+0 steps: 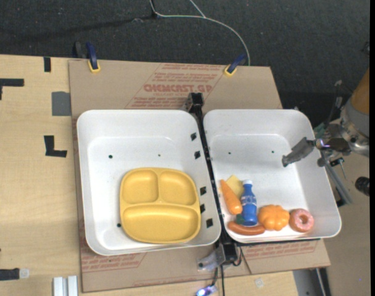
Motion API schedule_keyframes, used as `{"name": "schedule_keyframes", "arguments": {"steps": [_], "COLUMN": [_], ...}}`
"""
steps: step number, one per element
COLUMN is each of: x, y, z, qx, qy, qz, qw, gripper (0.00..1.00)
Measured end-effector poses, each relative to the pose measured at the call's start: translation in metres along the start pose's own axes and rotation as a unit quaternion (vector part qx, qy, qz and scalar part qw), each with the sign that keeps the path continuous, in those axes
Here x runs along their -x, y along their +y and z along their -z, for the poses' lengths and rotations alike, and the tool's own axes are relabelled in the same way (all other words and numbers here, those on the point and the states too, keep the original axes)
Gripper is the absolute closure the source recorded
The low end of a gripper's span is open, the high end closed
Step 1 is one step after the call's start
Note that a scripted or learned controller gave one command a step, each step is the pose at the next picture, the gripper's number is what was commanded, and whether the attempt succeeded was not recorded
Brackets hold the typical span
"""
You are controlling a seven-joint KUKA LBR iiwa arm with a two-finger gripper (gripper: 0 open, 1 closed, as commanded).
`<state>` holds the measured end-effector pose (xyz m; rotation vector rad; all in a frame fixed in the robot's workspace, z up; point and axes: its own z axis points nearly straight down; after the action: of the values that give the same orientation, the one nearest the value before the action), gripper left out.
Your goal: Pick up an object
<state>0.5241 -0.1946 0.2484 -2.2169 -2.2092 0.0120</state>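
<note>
Camera view is showing our gripper [308, 152] waiting over the right bin [261, 128], its fingers apart, gripping nothing. We are seeing the blue bottle [248, 203] squeezed between the carrot [230, 196] and pumpkin [273, 216], so we might bump them.

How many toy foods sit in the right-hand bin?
5, maybe more hidden: carrot, yellow piece behind it, sausage, pumpkin, donut, clustered along the near wall.

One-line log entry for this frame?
gripper: over right white bin, holding nothing | toys clustered at near wall: blue bottle, orange pumpkin, pink donut | yellow divided tray: left bin
</note>
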Motion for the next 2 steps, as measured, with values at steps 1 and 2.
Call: {"name": "schedule_keyframes", "arguments": {"steps": [1, 2], "x": [-0.001, -0.005], "y": [0.002, -0.002], "z": [0.007, -0.038], "qx": [0.006, 0.004], "qy": [-0.001, -0.001], "qz": [0.002, 0.002], "qw": [1.0, 1.0], "gripper": [0.0, 0.0]}}
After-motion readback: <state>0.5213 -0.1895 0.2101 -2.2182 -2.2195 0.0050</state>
